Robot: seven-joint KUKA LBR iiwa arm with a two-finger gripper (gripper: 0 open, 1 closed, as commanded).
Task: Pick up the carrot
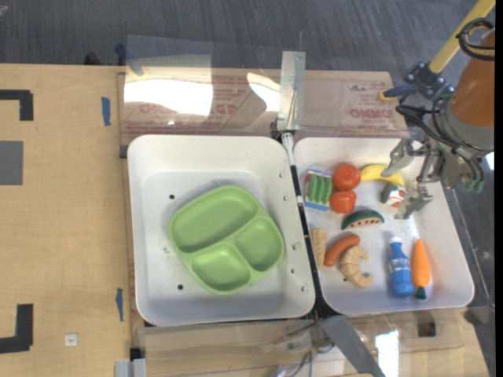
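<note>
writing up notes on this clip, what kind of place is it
Probably a robot lab's pick-and-place bench, not a kitchen: two white bins, left bin and right bin, toy food such as the carrot and tomato, and the gripper above.

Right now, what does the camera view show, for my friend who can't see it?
The end effector hovers over the right bin, apart from the carrot lying beside a blue bottle. The left bin holds a green divided plate.
</note>
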